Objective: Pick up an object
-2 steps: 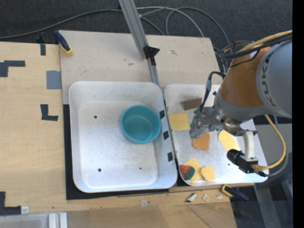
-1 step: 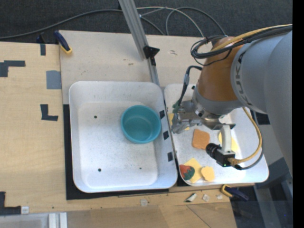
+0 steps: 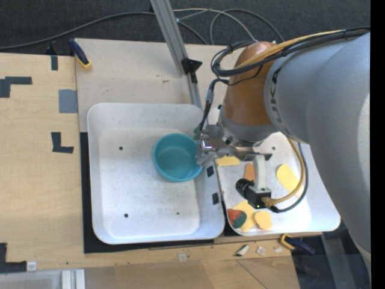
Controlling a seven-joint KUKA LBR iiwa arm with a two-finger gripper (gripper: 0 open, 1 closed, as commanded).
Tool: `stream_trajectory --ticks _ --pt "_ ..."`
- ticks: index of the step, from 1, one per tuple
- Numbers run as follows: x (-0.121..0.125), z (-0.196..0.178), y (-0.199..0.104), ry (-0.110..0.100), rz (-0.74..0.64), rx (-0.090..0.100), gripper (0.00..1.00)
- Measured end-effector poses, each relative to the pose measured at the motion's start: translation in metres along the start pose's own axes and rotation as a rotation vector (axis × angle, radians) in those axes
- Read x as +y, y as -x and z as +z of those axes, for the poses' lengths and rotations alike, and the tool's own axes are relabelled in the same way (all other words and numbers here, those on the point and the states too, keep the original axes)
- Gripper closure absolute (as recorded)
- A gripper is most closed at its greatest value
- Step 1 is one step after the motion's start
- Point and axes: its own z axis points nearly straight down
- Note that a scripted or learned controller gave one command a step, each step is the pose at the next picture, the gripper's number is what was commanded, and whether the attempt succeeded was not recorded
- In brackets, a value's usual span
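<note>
We see the gripper (image 3: 203, 144) at the cup's (image 3: 175, 157) right rim, though we cannot tell its grip.

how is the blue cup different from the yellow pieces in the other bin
The blue cup is teal, round and hollow, mouth toward the camera; the yellow pieces are flat and solid. The cup is larger than any one piece. The cup sits in the left bin, the pieces in the right bin. All look like plastic toys.
</note>
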Motion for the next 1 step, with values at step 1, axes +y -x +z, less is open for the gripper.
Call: stream_trajectory --ticks 1 --pt "0.0174 -0.0150 -0.0414 0.002 0.001 0.000 1.00"
